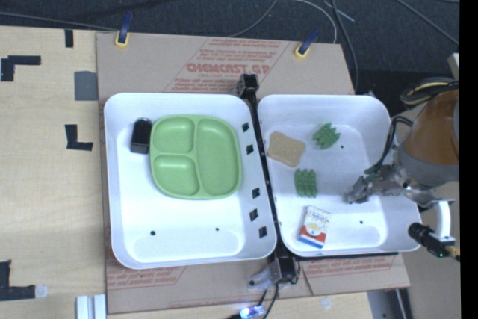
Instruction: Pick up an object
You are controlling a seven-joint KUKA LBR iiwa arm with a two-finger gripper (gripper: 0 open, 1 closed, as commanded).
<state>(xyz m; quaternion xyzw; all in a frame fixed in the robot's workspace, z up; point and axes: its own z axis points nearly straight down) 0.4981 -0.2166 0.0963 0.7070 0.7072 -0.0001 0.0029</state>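
Four light bits sit in the right bin (373,112); gripper (357,193), whose pincer state I can't tell, is nearest the small carton (315,226), stiff, grab its sides.

Green plate (196,157), black block (140,135), white bins (179,246)

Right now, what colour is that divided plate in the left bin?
Light green, all over. The divided plate shows plainly in the camera view.
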